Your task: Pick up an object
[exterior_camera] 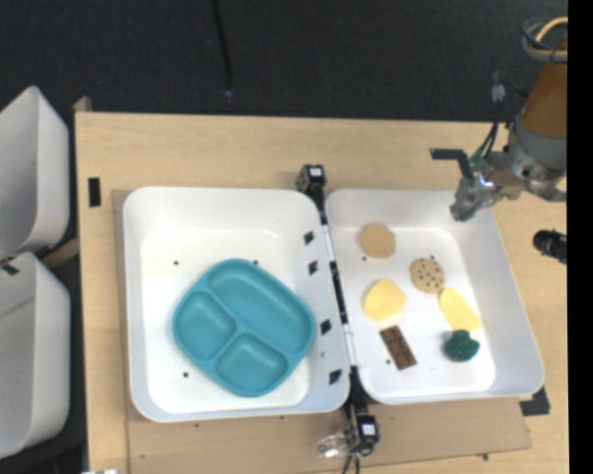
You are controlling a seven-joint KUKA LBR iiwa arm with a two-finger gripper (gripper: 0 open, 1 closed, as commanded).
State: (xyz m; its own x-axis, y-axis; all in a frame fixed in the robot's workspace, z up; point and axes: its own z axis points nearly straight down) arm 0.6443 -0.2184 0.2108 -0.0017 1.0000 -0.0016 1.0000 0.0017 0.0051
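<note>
Five small toy food pieces are lying in the right bin [509, 294]: a tan round biscuit [378, 240], a chocolate-chip cookie [427, 274], a pale yellow round piece [383, 300], a yellow wedge [459, 309], a brown chocolate bar [397, 347] and, sixth, a dark green lump [461, 346]. All are sitting apart, looking light and stiff, probably slick plastic. The gripper [465, 205] is hovering over the bin's far right corner; whether its claw is spread or pressed together I cannot tell. The green lump, standing tallest, is probably offering the easiest hold across its sides. A blue divided plate [242, 327] is resting in the left bin [158, 225].
</note>
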